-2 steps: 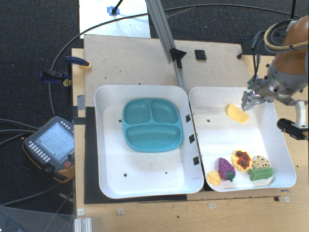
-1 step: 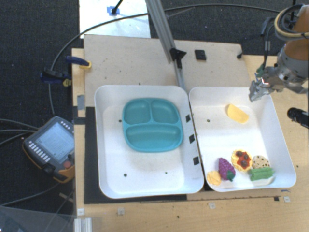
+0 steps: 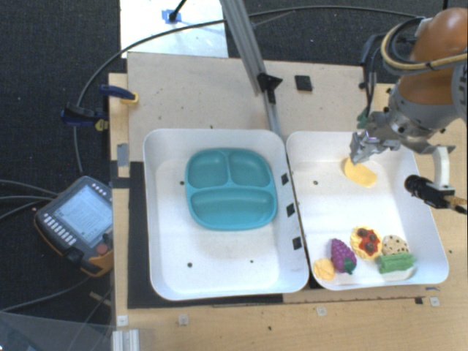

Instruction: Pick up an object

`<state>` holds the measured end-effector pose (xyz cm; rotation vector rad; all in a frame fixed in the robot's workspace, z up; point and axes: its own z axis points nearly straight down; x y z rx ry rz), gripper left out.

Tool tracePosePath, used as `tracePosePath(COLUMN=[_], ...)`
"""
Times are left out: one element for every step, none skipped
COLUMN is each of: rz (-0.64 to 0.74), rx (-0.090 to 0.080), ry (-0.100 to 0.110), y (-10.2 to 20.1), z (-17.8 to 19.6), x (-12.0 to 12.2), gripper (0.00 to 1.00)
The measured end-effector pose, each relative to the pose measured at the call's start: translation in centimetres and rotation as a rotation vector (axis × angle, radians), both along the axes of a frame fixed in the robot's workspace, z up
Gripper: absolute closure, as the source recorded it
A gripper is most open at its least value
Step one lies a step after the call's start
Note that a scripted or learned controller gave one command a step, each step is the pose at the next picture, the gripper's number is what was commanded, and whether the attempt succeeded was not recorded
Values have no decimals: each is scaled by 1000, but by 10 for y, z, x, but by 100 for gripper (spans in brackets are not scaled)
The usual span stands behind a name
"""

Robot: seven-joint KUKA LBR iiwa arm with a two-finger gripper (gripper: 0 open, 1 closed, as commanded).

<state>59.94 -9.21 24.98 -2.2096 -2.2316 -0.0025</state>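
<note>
Gripper: you see the gripper point(image 3: 361, 151) upper right, over the yellow piece point(image 3: 360, 173); grip state, cannot tell.
Room: toys cluster point(image 3: 362, 253) at right bin point(image 3: 319, 203) lower edge; mid-floor open.

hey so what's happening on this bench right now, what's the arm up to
The grey and orange arm reaches in from the right, with its gripper low over the right bin, right at a pale yellow food piece near the bin's far side. Whether it has a grip can't be told. A cluster of toy foods, including purple grapes, sits at that bin's near edge. The left bin holds a teal divided plate.
</note>
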Motion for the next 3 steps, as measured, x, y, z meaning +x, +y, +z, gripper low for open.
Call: tracePosePath(rz=[0,0,1], rx=[0,0,1], ry=[1,1,0], y=[47,97,148], z=[2,-13,-5], x=[-24,-39,-55], gripper=[100,100,100])
